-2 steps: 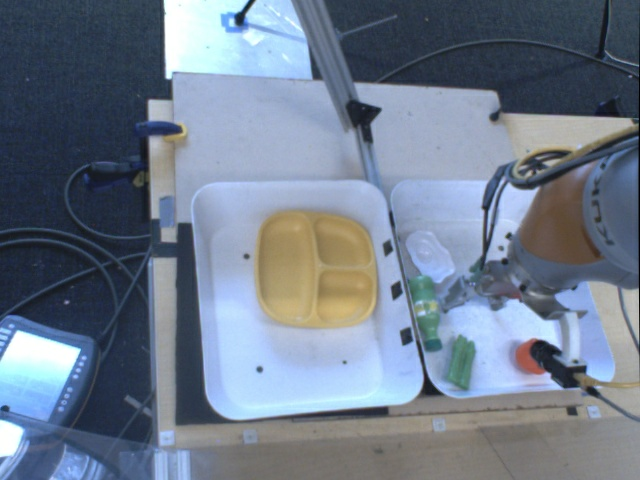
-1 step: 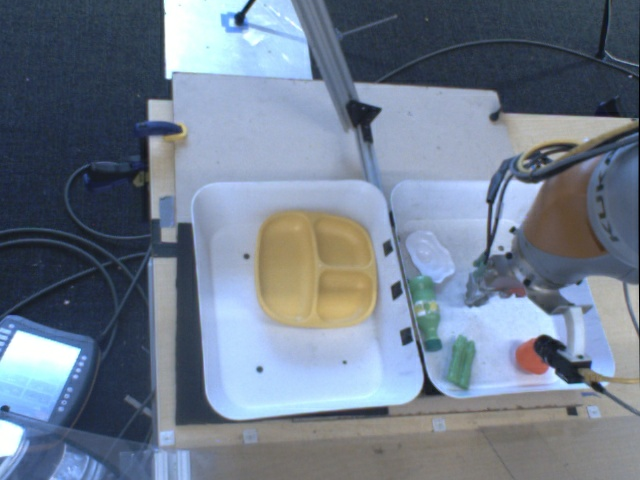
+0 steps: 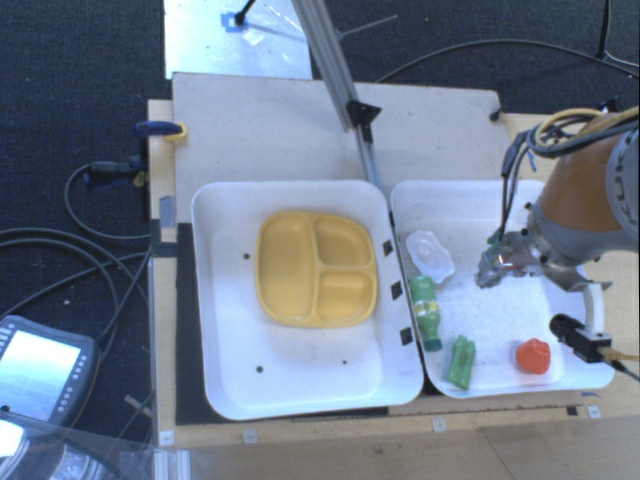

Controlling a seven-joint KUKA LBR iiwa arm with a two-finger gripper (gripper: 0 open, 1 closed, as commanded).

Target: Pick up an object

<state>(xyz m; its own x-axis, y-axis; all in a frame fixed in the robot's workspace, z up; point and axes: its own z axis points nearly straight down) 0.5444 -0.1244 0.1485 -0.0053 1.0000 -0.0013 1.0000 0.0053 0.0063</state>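
Observation:
The right bin (image 3: 470,208) holds a clear plastic cup (image 3: 430,254) near its left side, a green bottle (image 3: 426,312) along its left wall, a small green block (image 3: 461,361) near the front, and an orange-red object (image 3: 533,356) at the front right. My gripper (image 3: 491,270) hangs over the middle of the right bin, to the right of the clear cup and apart from it. The arm comes in from the right with its orange band above the wrist. Nothing shows between the fingertips.
The left bin (image 3: 220,298) holds a yellow divided plate (image 3: 317,268). A slanted metal pole (image 3: 330,58) crosses the back of the bench. Cables and a handheld pendant (image 3: 35,368) lie on the floor at the left.

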